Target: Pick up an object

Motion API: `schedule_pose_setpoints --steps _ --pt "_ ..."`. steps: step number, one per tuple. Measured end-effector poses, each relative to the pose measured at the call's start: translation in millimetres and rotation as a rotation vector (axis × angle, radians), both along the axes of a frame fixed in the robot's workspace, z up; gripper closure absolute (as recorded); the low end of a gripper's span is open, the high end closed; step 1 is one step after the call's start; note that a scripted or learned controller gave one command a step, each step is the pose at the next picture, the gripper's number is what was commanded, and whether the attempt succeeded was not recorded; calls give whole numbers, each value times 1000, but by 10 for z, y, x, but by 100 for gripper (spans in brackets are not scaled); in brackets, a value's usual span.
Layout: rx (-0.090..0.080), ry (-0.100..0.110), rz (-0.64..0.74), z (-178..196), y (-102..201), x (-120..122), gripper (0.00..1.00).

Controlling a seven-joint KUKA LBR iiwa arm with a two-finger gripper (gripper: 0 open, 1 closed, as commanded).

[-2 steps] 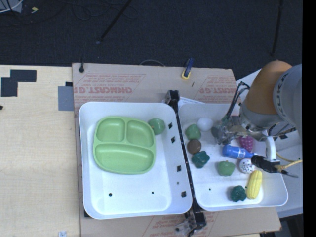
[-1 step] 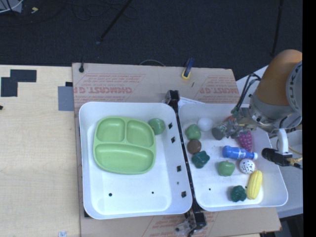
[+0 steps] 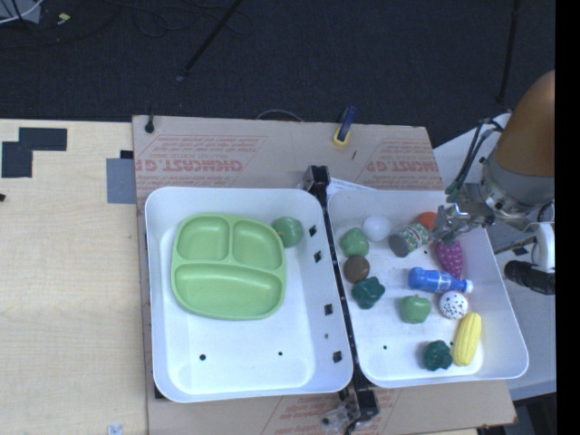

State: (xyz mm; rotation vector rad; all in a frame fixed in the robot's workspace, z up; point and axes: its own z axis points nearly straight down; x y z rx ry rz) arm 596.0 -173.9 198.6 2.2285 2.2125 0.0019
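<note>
My gripper (image 3: 448, 225) hangs over the far right part of the right bin (image 3: 507, 356). It is just above a purple bunch of grapes (image 3: 450, 257), beside a small grey can (image 3: 410, 239) and an orange piece (image 3: 426, 217). Other objects in this bin are a blue bottle (image 3: 435, 281), a white dotted ball (image 3: 453, 304), a yellow corn cob (image 3: 468, 337), a green apple (image 3: 415, 309), a brown ball (image 3: 356, 268), a white ball (image 3: 375, 227), a light green piece (image 3: 353, 242) and two dark green pieces (image 3: 368, 292) (image 3: 437, 355). I see nothing held.
The left bin (image 3: 227, 370) holds a green divided plate (image 3: 227, 266) and a green round object (image 3: 288, 232) at its far right. A black divider (image 3: 332, 270) joins the bins. A yellow and blue clamp (image 3: 343, 127) sits at the cardboard's far edge.
</note>
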Motion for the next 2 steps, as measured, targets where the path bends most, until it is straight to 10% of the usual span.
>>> schedule_pose_setpoints --steps 2 --pt "3 5 9 381 382 -315 100"
